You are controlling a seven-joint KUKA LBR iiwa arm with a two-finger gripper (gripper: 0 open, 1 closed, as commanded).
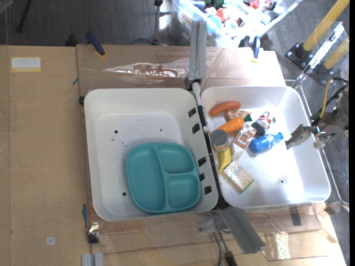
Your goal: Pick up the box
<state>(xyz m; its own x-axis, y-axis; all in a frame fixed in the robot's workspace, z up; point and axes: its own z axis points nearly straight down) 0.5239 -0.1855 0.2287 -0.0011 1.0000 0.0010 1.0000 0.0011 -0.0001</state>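
Two shallow white bins sit side by side on the bench. The left bin (pixel 105 143) carries a teal divided plate (pixel 163 177) toward its near edge. The right bin (pixel 302 176) holds a cluster of toy items against its left wall: a red sausage (pixel 224 108) nearest the far edge, an orange carrot (pixel 229 126) below it, a round tin (pixel 219 141), a yellow banana (pixel 224 158), a blue bottle (pixel 264 143) and a small red-and-white carton (pixel 244 138). The box (pixel 238 177), patterned and lying flat at a tilt, rests nearest the near edge of this cluster, just beside the banana. The hand (pixel 302 136) hangs over the right edge of the right bin, well apart from the box and pinching nothing; whether it is spread or pressed together cannot be told.
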